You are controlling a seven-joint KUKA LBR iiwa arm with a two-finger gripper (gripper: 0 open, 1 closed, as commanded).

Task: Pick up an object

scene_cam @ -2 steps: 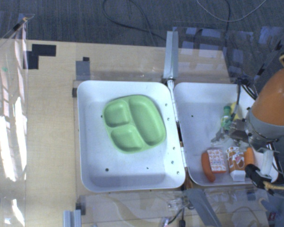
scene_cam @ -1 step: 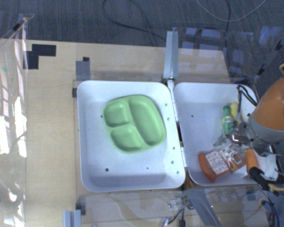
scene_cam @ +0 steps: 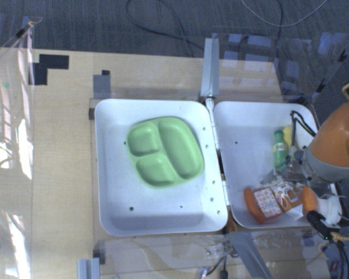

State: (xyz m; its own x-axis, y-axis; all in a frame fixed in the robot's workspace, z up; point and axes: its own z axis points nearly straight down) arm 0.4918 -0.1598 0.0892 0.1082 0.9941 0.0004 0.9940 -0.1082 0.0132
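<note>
In the right bin (scene_cam: 244, 132), a small green bottle-like object (scene_cam: 278, 148) stands beside a yellow object (scene_cam: 287, 135) near the right wall. An orange-red printed packet (scene_cam: 270, 203) lies in the bin's front right corner, with an orange rounded object (scene_cam: 309, 198) just to its right. The arm's orange band (scene_cam: 337, 138) hangs over the bin's right edge. My gripper (scene_cam: 289, 173) is low between the green object and the packet, its tip touching or nearly touching the packet's upper edge. The wrist hides much of it.
The left bin (scene_cam: 113, 208) holds a green three-compartment plate (scene_cam: 164, 151). A metal divider (scene_cam: 210, 68) runs between the bins at the back. Black cables (scene_cam: 299, 121) hang by the arm, and clear panels stand at the back right.
</note>
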